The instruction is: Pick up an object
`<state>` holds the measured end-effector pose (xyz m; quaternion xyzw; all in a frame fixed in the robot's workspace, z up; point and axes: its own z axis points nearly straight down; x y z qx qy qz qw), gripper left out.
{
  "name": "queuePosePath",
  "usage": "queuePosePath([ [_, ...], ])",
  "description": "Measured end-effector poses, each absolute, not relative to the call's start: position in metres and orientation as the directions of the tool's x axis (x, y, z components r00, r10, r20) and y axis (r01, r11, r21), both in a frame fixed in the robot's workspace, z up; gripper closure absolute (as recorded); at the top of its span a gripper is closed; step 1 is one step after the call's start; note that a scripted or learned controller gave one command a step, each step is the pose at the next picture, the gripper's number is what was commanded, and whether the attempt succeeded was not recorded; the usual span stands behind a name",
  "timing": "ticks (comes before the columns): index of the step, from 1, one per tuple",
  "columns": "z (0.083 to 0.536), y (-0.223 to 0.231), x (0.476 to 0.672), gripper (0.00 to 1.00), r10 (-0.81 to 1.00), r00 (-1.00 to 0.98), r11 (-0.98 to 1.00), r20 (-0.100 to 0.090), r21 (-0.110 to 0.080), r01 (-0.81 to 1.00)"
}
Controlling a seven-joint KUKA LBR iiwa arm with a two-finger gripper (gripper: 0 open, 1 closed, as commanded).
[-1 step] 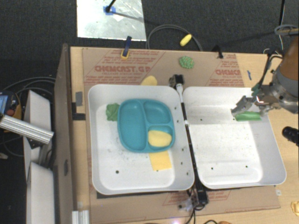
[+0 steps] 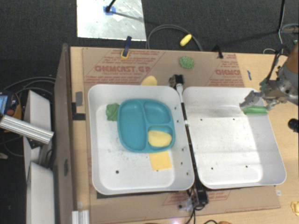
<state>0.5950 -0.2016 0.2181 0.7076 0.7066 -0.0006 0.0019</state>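
My gripper [image 2: 252,101] hangs over the far right corner of the right bin [image 2: 233,171], at the end of the arm coming in from the right. A slim green object [image 2: 255,109] sits directly under it, touching or nearly touching it; whether it is gripped I cannot tell. In the left bin [image 2: 100,171] lies a teal divided plate [image 2: 135,125] with a yellow rounded piece [image 2: 160,138] in its near right compartment. A flat yellow square [image 2: 160,161] lies just in front of the plate. A green leafy piece [image 2: 112,111] rests by the plate's left edge.
On the cardboard behind the bins lie a yellow piece [image 2: 149,80] and a green knobbly ball [image 2: 187,62]. A black clamp [image 2: 177,82] sits where the two bins meet. Metal rails [image 2: 25,129] stand to the left of the bench.
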Motion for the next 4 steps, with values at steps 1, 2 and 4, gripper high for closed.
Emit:
queuePosePath([
  [1,0.182,-0.069,0.583,0.00,1.000,-0.016,0.016,0.007,-0.003,1.000],
  [2,0.079,-0.116,0.583,0.00,1.000,0.002,-0.002,-0.001,-0.005,1.000],
  [4,0.203,-0.047,0.575,1.00,1.000,-0.011,0.011,0.002,0.010,1.000],
])
